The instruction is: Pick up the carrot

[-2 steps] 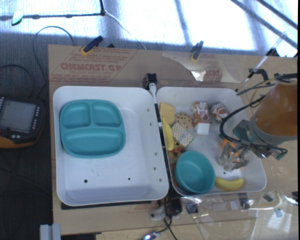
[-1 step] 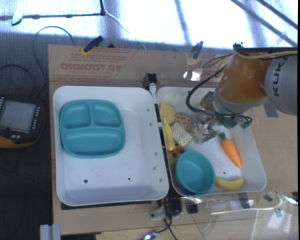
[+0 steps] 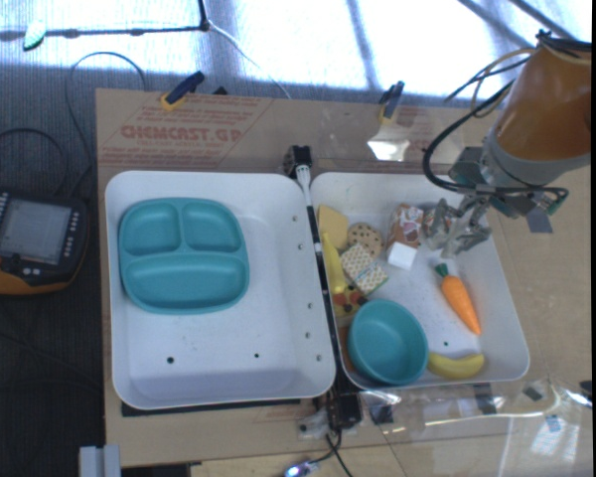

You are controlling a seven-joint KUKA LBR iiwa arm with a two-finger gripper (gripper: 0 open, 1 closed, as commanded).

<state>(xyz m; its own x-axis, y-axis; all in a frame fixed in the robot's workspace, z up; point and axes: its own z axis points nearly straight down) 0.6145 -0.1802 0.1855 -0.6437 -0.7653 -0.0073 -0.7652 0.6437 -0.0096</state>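
- Arm (image 3: 551, 97) at upper right of the frame: rounded orange band over a grey wrist section.
- Black cables (image 3: 467, 117) loop beside it.
- Metallic grey gripper (image 3: 459, 229) below.

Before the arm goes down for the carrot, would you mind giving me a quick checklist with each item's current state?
1. Carrot unobstructed in right bin: ok.
2. Nothing lying on the carrot: ok.
3. Gripper centred over the carrot: not ok, it sits above the green-top end.
4. Clearance from the banana and teal bowl: ok, both lie apart from the carrot.
5. Gripper free of any object: cannot tell.
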